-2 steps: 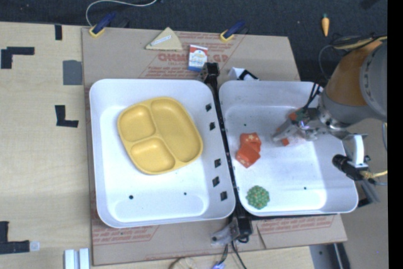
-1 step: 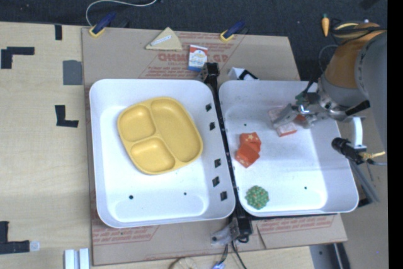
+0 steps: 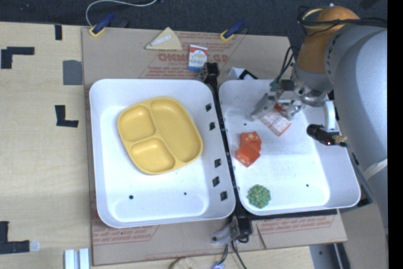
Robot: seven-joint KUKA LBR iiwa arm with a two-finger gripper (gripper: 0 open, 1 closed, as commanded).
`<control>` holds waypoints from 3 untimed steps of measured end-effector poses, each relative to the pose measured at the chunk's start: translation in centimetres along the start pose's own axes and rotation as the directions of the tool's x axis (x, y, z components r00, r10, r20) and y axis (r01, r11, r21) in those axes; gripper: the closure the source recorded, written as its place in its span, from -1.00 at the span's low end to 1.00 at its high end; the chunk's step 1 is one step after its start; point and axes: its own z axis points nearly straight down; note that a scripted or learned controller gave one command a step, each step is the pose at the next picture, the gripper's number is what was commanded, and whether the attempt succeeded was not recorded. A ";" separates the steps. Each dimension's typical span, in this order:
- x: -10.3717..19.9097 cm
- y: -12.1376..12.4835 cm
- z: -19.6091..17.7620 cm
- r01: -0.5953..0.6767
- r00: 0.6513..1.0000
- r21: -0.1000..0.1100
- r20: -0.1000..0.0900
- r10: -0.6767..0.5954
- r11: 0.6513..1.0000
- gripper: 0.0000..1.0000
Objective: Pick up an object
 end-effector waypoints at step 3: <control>-0.5 0.8 -0.4 0.011 1.000 -0.036 0.000 -0.011 0.999 -1.00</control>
